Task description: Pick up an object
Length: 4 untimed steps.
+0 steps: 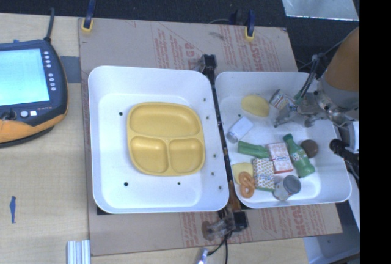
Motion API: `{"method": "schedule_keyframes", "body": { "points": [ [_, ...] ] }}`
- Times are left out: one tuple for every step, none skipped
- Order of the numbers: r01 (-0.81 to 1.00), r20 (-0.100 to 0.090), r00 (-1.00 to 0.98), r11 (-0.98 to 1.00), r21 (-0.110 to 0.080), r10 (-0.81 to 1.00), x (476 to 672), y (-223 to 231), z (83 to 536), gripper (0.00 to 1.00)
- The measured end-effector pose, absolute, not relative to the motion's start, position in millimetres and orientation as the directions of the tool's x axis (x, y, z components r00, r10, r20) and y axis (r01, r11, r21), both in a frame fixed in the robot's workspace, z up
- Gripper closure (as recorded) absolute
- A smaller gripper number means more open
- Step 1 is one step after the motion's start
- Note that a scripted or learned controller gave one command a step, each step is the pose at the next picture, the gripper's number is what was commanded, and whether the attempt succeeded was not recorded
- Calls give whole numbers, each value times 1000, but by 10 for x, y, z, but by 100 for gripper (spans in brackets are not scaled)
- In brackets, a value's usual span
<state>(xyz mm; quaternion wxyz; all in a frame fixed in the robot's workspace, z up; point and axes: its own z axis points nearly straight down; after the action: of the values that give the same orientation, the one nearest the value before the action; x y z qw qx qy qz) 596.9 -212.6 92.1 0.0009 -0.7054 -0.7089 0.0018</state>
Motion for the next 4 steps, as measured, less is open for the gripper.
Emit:
{"method": "schedule_keyframes", "body": {
  "points": [
    [1000, 0, -6, 6, -4, 1000, 5215, -1697, 914, 0],
    [1000, -2, -10, 10, -5, 1000, 5216, -1707, 1018, 100],
    [1000, -2, -10, 10, -4, 1000, 5216, -1707, 1019, 0],
    [1000, -4, -15, 15, -5, 1000, 5217, -1714, 1120, 100]
  ]
}}
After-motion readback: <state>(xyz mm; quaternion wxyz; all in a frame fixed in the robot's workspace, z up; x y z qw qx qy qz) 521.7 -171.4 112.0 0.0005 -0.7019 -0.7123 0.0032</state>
